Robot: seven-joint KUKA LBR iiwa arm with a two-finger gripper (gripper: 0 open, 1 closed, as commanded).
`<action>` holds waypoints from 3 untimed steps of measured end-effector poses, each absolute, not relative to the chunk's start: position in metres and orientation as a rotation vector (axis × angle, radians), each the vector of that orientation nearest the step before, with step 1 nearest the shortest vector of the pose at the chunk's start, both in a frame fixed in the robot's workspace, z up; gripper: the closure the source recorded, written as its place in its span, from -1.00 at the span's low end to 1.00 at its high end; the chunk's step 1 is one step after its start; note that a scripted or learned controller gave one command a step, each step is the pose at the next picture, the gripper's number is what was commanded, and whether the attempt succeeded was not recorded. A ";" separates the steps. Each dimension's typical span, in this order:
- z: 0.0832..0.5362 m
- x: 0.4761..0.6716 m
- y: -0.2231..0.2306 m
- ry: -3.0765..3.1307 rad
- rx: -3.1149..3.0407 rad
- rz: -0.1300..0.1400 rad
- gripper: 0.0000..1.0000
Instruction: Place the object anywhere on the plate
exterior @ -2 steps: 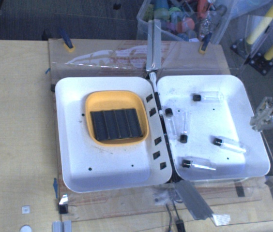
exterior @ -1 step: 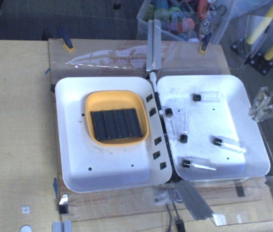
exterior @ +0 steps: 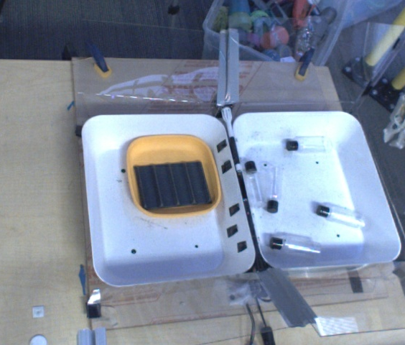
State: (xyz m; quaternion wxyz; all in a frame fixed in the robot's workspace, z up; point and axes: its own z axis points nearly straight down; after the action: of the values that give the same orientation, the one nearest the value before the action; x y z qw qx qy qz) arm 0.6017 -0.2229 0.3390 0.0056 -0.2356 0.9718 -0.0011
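A yellow square plate (exterior: 172, 149) with rounded corners sits in the upper middle of the left bin (exterior: 116, 243). A black ridged rectangular object (exterior: 173, 185) lies flat on the plate, inside its rim. The right bin (exterior: 364, 171) holds several clear tubes with black caps: one near the back (exterior: 304, 144), one at the right (exterior: 339, 215), one at the front (exterior: 294, 244), and two close to the divider (exterior: 269, 191).
A row of black tabs (exterior: 231, 192) runs along the wall between the bins. A clear box of colourful toys (exterior: 274, 13) stands behind the bench. A white wiry item (exterior: 403, 121) sits off the right bin's far side.
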 end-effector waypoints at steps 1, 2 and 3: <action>0.392 0.638 -0.224 2.974 -0.980 -0.004 1.00; 0.437 0.642 -0.223 2.783 -1.433 -0.006 1.00; 0.437 0.667 -0.224 2.613 -1.726 -0.006 1.00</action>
State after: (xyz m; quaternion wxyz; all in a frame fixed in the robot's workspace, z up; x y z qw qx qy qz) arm 0.6673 -0.2240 0.4366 0.0053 -0.5512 0.8344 -0.0019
